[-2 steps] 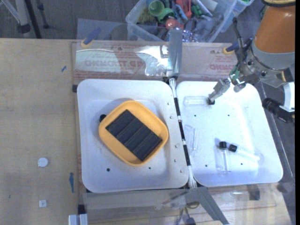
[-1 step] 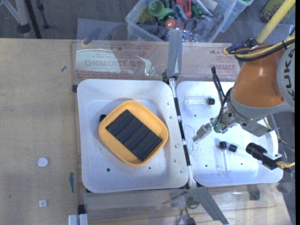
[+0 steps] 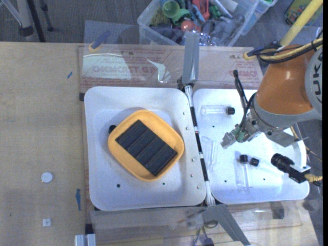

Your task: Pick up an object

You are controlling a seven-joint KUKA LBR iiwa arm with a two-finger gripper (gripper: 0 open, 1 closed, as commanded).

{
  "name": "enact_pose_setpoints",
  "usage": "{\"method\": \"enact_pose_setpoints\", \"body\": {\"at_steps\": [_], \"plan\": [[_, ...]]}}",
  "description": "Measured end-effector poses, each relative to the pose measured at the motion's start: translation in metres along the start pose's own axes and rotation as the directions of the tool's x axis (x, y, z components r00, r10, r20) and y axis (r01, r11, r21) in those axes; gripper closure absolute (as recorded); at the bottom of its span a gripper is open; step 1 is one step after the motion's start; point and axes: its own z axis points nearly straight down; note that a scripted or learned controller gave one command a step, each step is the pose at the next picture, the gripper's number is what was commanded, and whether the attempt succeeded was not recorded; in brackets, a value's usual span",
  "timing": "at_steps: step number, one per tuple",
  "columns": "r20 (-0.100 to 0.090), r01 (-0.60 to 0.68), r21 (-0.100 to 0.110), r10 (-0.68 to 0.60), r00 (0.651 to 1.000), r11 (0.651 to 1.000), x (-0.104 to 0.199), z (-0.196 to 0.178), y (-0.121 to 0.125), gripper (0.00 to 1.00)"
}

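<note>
A yellow rounded-square object (image 3: 146, 145) with a black ribbed panel on top lies tilted in the left bin (image 3: 95, 188), and a small black thing (image 3: 111, 129) peeks out at its upper left edge. In the right bin (image 3: 271, 191) lie a clear tube with a black cap (image 3: 219, 109) near the back, a short black-capped piece (image 3: 248, 160) in the middle, and a clear tube (image 3: 243, 176) in front of it. My gripper (image 3: 229, 138) hangs low over the right bin's middle, just above and left of the short black-capped piece. Nothing shows between its tips.
A clear storage box of coloured toys (image 3: 205, 9) stands behind the bins. A grey post (image 3: 190, 58) rises at the back between the bins. A small white disc (image 3: 46, 177) lies on the wooden bench at the left. The arm's orange band (image 3: 284, 86) overhangs the right bin's back right.
</note>
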Motion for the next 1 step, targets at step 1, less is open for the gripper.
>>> {"method": "enact_pose_setpoints", "body": {"at_steps": [1], "plan": [[0.0,0.0,0.0,0.0,1.0,1.0,-0.0001,0.0,-0.0001,0.0]]}}
